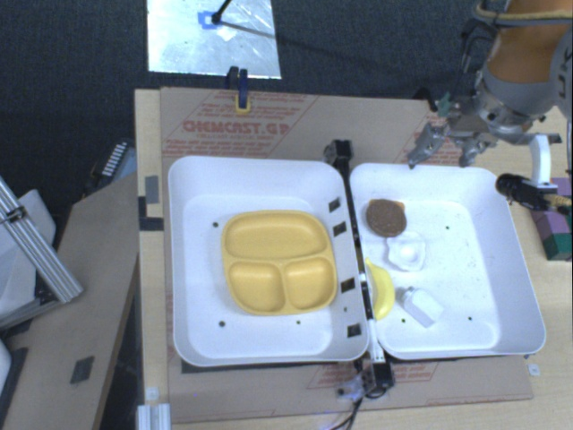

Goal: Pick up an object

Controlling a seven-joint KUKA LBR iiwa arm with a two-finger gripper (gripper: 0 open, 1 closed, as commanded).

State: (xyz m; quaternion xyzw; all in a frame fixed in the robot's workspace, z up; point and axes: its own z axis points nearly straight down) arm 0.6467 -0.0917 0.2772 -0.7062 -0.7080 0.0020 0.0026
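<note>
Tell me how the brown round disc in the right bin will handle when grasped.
The brown disc lies flat, so it probably won't roll. It looks thin and low, likely giving the gripper little edge to pinch. It probably weighs little, so a nudge may slide it.

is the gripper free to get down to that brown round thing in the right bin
Probably yes. The gripper hangs over the far rim of the right bin, with nothing between its fingers. The brown round thing lies uncovered on the bin floor, apart from the white piece.
</note>
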